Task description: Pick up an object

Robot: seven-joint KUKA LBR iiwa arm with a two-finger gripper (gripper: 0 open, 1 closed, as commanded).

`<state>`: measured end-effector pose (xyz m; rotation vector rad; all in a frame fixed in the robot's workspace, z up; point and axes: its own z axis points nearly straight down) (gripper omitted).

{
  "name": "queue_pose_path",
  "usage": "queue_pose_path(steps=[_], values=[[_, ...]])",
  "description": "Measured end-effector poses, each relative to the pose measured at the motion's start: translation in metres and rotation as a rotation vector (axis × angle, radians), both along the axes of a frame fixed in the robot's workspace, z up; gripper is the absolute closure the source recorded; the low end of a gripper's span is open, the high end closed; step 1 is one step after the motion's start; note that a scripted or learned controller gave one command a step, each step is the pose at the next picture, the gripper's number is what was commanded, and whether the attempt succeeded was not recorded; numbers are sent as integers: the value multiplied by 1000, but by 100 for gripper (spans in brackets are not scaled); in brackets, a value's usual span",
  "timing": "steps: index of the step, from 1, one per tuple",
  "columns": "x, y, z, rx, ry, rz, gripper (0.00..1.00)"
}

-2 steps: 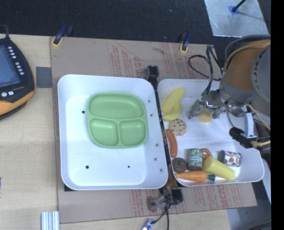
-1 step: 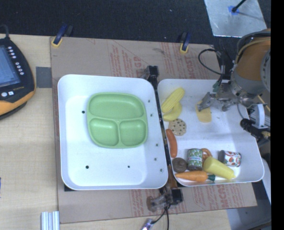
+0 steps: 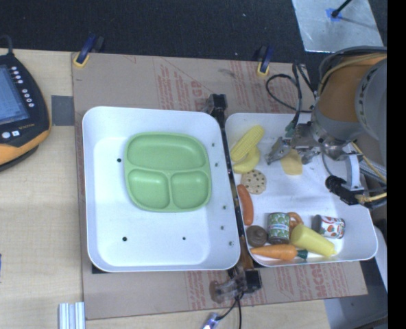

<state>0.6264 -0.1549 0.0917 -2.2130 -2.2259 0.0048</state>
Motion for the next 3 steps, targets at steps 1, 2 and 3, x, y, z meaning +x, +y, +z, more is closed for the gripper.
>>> queue_pose_path(steps=[1, 2, 3], values=[[30, -23, 0, 1, -2, -1, 0], [-6, -17, 0, -1, 0, -2, 0], [-6, -18, 10, -1, 2, -1, 100]])
